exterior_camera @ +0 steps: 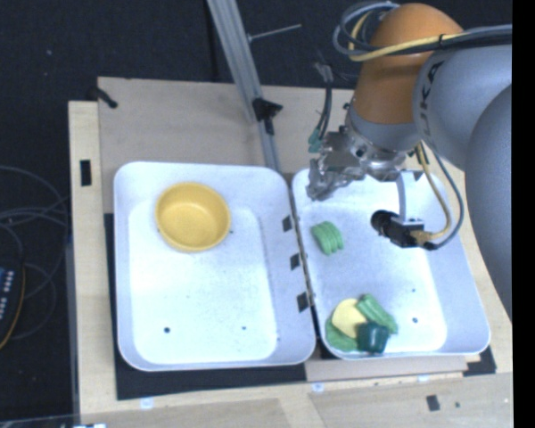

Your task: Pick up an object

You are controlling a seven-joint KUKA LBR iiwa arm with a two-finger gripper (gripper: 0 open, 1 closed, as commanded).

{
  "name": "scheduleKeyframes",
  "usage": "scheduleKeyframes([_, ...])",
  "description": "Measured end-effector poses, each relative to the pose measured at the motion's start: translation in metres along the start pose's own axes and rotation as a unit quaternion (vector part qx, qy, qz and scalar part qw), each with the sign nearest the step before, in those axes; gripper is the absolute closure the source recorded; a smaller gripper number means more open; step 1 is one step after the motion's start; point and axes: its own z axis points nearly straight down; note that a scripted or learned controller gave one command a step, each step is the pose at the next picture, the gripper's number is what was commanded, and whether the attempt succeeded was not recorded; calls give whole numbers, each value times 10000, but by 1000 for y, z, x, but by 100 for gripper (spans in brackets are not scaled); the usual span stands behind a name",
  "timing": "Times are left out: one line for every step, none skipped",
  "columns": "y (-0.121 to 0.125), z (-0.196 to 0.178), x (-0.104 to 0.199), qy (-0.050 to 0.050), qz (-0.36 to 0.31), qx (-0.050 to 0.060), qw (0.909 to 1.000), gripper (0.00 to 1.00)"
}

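You have the arm [446, 69] reaching over the right bin [446, 315], its gripper [324, 184] low at the bin's far-left corner; whether it grips anything you cannot tell. The left bin [205, 328] holds a yellow bowl [193, 216]. In the right bin, a cluster of yellow and green pieces [358, 324] crowds the near edge, and a small green ridged object [327, 237] lies alone just beside the gripper.

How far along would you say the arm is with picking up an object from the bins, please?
Nothing looks picked yet. The gripper sits low over the far end of the right white bin, with the small ribbed green object lying free in front of it. The yellow-and-green cluster of pieces sits at the bin's near end, and the round yellow bowl lies in the left bin. Grasping and lifting remain.
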Motion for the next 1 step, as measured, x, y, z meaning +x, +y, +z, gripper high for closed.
scheduleKeyframes([0, 5, 44, -5, 5, 5, 10000, 100])
